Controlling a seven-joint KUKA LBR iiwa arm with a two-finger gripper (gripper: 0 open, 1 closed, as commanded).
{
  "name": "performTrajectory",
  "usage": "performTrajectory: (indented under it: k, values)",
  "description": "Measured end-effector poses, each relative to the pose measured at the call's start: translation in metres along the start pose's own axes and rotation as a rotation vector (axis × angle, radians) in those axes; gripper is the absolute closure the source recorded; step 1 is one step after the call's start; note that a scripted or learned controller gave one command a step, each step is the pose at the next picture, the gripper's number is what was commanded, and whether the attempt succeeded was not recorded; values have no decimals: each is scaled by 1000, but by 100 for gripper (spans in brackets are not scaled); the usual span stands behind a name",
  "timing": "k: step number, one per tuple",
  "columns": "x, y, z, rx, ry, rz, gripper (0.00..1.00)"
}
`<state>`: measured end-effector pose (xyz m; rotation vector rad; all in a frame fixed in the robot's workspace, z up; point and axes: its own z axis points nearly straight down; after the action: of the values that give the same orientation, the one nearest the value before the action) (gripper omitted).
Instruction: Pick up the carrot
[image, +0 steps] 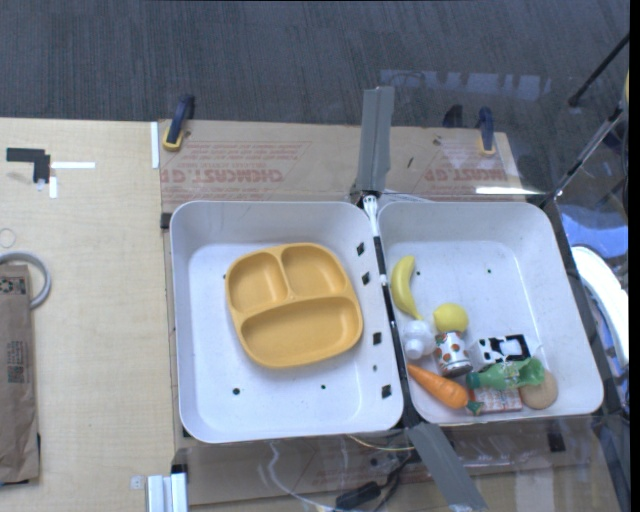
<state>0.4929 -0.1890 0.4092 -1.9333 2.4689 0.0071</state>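
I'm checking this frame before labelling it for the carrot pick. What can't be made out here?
- Orange carrot: its right end is hidden under the small printed can and green packet.
- Flat red-edged packet: print too small to read.
- Black-and-white item: too small to identify.
- Brown paper bag: cut off by the left edge.

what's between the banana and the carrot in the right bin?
Camera view: a small white item lies between the banana and the carrot, with the lemon just right of that line.
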Motion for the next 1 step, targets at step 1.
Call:
performTrajectory:
  k: [1]
  values:
    - [-63,29,-31,0,4,-60,100]
